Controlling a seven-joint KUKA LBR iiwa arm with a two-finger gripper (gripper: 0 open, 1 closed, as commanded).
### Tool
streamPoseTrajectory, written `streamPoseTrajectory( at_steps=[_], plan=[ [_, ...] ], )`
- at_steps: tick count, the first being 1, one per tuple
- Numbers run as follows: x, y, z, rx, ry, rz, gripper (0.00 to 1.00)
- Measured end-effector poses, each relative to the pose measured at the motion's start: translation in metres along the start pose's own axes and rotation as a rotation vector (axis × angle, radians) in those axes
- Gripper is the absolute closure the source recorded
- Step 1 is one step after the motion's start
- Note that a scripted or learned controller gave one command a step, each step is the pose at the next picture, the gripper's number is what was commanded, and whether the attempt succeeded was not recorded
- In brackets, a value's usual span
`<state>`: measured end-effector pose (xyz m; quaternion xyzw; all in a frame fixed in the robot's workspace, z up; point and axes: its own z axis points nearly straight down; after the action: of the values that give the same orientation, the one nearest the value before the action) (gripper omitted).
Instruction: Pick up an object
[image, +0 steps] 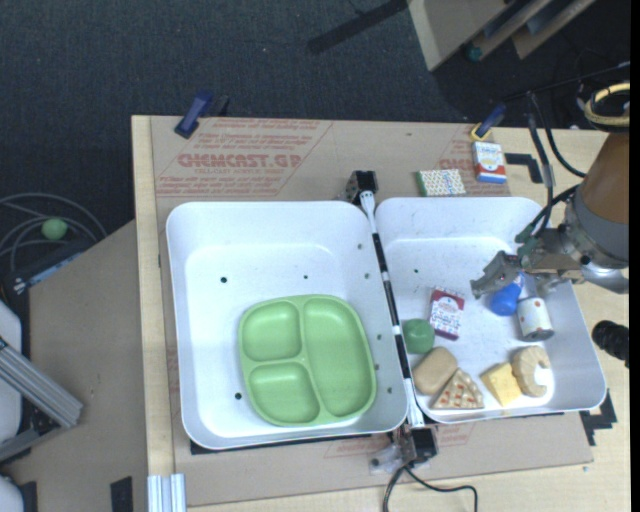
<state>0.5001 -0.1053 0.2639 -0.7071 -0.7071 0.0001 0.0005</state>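
The right bin holds several small items. A blue object lies directly under my gripper, which hangs low over the bin's right half, apart from the rest. Beside the blue object is a white cylinder with a red band. A red and white carton and a green ball sit toward the bin's left wall. Along the front edge lie a brown bun, a pizza slice, a yellow cheese wedge and a pale doughnut.
The left bin holds a green divided plate. Two small cards lie on the bench behind the right bin. A black clip joins the bins at the back. The arm's orange band sits at the right.
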Motion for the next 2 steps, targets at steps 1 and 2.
streamPoseTrajectory(
  at_steps=[1, 2],
  plan=[
    [-0.05, 0.044, 0.101, 0.003, 0.0, 0.001, 0.0],
    [-0.102, 0.058, 0.162, 0.001, 0.001, -0.001, 0.0]
  ],
)
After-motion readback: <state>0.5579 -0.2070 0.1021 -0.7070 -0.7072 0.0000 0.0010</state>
